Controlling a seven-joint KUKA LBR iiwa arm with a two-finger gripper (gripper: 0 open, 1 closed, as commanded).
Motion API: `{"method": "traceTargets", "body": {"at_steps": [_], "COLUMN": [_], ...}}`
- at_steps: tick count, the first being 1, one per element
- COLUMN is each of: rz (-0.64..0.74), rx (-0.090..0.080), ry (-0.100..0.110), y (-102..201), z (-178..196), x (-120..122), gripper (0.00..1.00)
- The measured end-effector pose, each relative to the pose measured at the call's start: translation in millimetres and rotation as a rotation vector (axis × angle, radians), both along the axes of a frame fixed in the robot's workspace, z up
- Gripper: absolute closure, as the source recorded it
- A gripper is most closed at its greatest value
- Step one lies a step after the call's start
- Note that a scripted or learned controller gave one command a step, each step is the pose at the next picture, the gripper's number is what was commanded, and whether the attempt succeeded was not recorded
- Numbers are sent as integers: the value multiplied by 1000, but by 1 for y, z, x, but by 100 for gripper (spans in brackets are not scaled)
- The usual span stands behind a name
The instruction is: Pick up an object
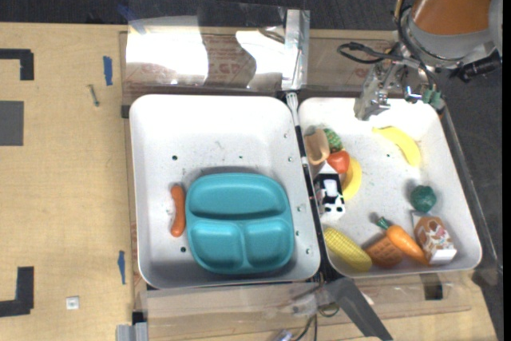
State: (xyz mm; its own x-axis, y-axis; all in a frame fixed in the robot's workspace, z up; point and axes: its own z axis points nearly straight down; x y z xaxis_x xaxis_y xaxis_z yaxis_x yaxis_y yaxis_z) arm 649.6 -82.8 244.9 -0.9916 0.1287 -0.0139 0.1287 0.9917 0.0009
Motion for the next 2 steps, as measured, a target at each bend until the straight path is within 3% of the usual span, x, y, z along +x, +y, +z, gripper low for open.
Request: {"method": "traceTargets", "body": {"at_steps": [1,2], "rz": [32,122], "rx": [-1,1], "ry": [-1,13], "y": [10,-1], "z": [62,-9], "x": [13,-43], "gripper": [100,100]}}
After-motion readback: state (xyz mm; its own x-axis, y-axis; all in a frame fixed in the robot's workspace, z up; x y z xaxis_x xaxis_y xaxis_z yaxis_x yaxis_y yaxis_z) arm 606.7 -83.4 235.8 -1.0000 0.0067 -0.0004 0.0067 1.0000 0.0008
